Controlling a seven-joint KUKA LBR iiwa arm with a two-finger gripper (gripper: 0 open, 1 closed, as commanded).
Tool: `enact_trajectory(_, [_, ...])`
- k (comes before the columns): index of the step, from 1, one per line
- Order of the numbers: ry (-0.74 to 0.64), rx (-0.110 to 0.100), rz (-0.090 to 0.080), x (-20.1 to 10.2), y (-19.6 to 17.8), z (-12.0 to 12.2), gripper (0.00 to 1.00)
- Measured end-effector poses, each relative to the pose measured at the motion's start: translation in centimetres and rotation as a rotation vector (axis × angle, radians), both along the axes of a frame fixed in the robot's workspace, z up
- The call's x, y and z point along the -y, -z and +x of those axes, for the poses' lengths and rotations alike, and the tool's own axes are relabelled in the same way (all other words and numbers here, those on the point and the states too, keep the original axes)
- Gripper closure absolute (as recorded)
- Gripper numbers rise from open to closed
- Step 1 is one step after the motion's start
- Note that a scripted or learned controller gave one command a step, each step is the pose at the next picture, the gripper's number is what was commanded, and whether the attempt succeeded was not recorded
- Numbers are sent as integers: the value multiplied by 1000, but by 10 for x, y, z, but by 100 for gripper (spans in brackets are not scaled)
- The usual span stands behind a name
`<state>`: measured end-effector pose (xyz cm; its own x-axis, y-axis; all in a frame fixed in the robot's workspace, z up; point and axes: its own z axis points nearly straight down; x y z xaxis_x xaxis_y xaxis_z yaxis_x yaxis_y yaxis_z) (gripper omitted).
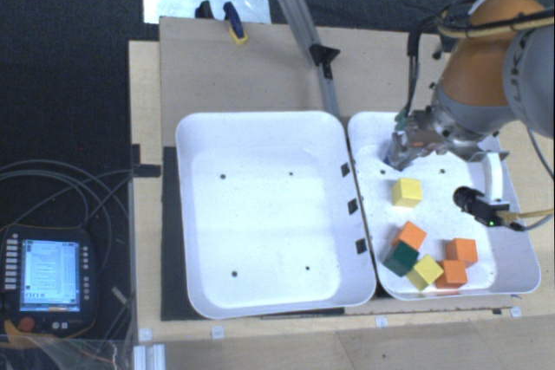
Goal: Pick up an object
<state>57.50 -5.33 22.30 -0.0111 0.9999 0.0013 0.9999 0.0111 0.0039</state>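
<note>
The right bin (378, 134) holds several small blocks. A yellow block (407, 191) lies alone near its middle. Toward the front sit an orange block (412, 235), a dark green block (401, 258), a second yellow block (426, 271) and two more orange blocks (458, 261). My gripper (397, 157) hangs low over the back left part of the right bin, just behind and left of the lone yellow block. Nothing shows between its fingers.
The left bin (192, 186) stands beside the right one with small black clips along the shared wall. A slanted metal pole (297, 9) crosses behind the bins. A teach pendant (48, 277) with cables lies at the far left.
</note>
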Motion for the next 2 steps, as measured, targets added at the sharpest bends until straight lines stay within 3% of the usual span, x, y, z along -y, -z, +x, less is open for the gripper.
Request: enact_trajectory(2, [1, 0, 0, -97, -11, 36, 100])
